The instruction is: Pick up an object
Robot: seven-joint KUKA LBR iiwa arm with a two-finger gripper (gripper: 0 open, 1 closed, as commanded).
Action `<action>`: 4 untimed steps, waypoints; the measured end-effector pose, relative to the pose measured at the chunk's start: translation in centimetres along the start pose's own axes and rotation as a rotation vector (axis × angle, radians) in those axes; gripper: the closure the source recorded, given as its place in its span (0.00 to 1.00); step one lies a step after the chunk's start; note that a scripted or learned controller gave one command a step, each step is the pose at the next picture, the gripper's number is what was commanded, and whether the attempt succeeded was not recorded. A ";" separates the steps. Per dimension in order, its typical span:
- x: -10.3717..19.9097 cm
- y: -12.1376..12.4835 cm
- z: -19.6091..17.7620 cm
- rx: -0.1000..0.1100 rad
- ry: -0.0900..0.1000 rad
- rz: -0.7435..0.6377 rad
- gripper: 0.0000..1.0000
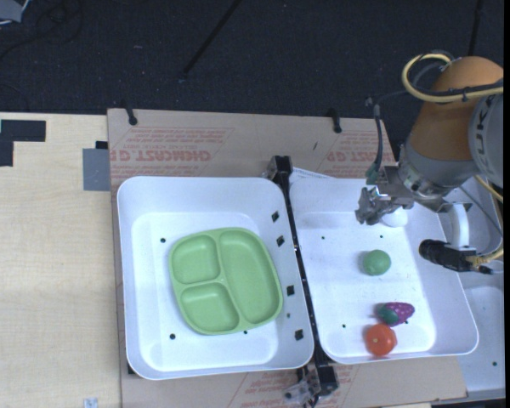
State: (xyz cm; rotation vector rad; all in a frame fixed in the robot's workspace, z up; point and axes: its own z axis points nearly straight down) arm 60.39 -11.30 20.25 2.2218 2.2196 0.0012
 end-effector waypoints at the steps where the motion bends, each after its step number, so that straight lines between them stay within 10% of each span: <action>1: 5.8 -1.1 -0.3 0.006 0.003 -0.005 1.00; 4: 19.2 -6.6 -0.5 0.007 0.002 -0.005 1.00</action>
